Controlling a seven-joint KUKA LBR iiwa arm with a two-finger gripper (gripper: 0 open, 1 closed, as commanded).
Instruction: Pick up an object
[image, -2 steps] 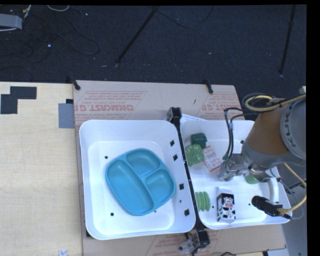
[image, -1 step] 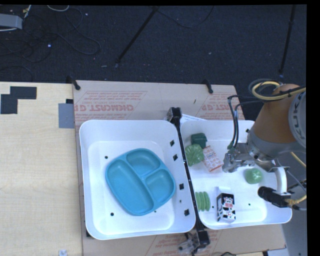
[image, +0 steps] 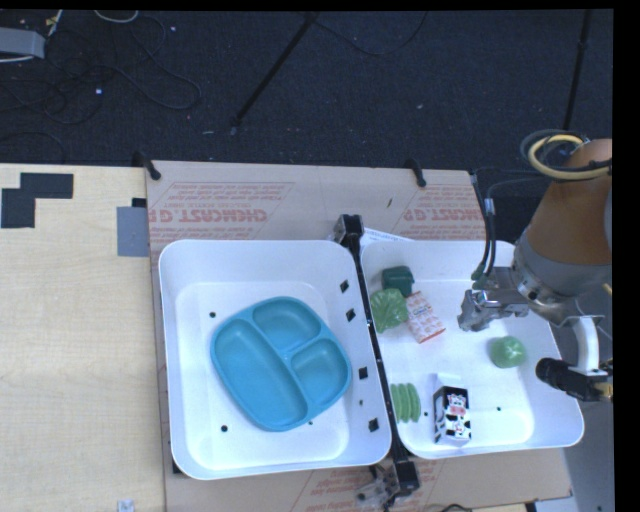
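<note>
Two shallow white bins are sitting side by side on a cardboard sheet with red printing. The left bin is holding one blue divided plate of smooth plastic with three compartments. The right bin is holding six small things: a dark green block, a leafy green lump, a red-and-white packet, a round green ball, a ribbed green pea pod and a black-and-white carton. A pale wooden bench is lying to the left, a dark floor with cables behind. The gripper is hanging over the right bin, just beside the ball, holding nothing; how wide it is open I cannot tell.
</note>
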